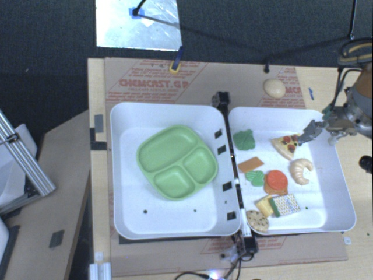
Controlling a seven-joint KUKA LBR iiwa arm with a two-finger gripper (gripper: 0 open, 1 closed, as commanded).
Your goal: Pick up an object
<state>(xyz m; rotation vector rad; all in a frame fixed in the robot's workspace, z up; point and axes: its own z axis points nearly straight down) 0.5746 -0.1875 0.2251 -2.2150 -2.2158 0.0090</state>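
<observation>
The arm reached in from three o'clock, and its gripper [308, 132] hung low over the upper right part of the right bin [338, 182], its dark tip just beside the pizza slice [285, 146]. Whether the gripper was open or closed could not be told from this slant, and nothing could be seen held in it. The step in hand looked like the approach to a pick, with the pizza slice the likeliest target, lying flat on the bin floor at about nine o'clock from the tip. Near it at five o'clock lay a croissant [301, 170]; further toward six o'clock were a tomato [276, 181], a carrot piece [250, 164], a cookie [254, 219] and other toy foods. The left bin [125, 214] held a green divided plate [176, 161]. The next move probably called for a short shift toward nine o'clock to centre over the slice, then a straight descent, since a thin flat piece leaves little edge to catch.
</observation>
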